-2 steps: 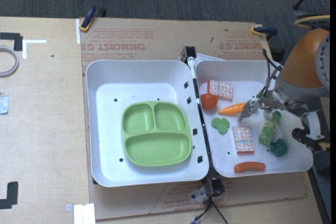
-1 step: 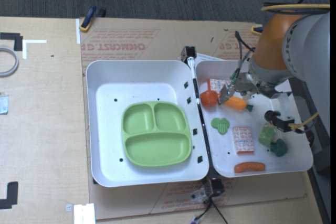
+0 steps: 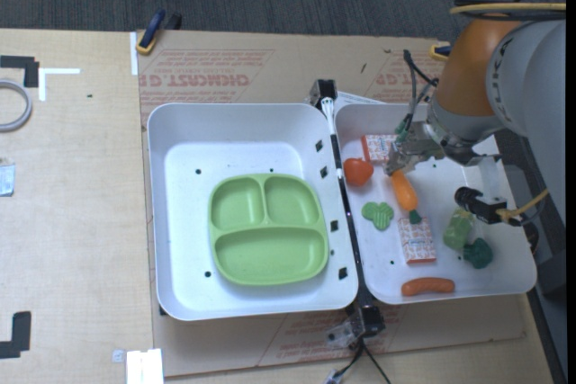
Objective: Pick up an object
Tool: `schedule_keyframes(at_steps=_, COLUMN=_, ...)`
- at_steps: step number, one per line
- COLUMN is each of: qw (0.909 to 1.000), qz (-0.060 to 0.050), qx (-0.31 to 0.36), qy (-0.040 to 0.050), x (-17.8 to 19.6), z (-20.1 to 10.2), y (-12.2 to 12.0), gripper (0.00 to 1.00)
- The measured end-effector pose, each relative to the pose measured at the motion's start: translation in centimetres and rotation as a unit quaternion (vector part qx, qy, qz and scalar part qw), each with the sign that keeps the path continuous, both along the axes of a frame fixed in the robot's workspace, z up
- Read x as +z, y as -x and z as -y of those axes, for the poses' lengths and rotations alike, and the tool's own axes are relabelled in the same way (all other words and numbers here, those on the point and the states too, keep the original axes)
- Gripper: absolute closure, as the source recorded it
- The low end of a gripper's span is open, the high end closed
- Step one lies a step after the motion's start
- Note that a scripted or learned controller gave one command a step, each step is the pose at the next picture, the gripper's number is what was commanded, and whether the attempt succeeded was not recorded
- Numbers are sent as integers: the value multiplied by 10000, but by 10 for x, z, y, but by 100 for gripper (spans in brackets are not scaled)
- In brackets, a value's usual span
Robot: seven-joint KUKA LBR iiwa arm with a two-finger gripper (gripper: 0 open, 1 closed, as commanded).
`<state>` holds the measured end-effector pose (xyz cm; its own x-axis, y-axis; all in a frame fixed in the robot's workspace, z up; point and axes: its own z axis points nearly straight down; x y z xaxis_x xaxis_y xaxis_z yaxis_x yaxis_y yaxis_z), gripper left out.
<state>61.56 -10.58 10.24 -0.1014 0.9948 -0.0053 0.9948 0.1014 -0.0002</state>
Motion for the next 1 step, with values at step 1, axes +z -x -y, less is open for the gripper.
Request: schedule_keyframes(at_steps=1, qw=9990, qz=-5, qx=-453, qy=-25, x=90, z=-54, y=66, gripper=100)
